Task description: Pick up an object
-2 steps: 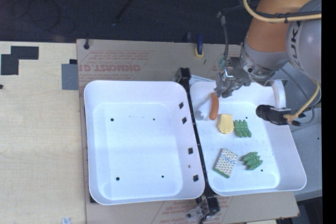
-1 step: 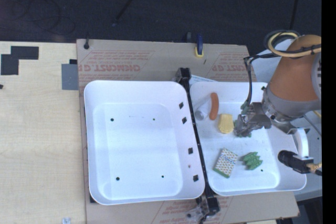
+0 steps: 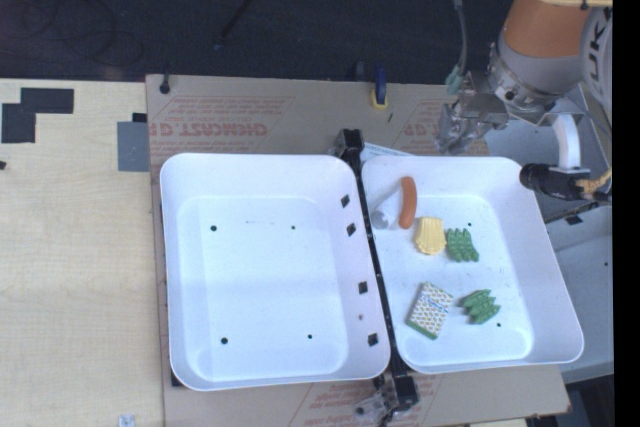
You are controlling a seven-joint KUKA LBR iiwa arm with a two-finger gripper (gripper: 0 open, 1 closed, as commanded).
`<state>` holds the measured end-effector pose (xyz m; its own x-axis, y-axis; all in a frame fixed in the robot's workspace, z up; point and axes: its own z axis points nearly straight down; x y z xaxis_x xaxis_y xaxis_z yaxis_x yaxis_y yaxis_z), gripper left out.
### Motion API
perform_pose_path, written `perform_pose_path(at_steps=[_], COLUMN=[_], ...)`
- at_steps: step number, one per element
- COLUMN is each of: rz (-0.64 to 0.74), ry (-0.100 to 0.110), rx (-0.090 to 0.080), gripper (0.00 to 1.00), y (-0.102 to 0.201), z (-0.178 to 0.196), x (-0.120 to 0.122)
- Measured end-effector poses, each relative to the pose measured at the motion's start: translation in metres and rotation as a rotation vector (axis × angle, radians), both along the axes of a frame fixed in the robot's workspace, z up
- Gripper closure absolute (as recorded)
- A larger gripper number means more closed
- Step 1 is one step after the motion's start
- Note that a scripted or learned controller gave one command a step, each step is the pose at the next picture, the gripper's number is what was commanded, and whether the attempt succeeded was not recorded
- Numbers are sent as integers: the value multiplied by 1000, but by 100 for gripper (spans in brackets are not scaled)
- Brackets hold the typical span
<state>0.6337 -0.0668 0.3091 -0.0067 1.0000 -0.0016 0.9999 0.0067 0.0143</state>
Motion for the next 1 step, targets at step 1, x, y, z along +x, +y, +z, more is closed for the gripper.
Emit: perform_pose_path(at_steps=[1], rz=[-9], ry=[30], rx=[4], gripper=[100], y=[-2], z=[-85], x=[-97])
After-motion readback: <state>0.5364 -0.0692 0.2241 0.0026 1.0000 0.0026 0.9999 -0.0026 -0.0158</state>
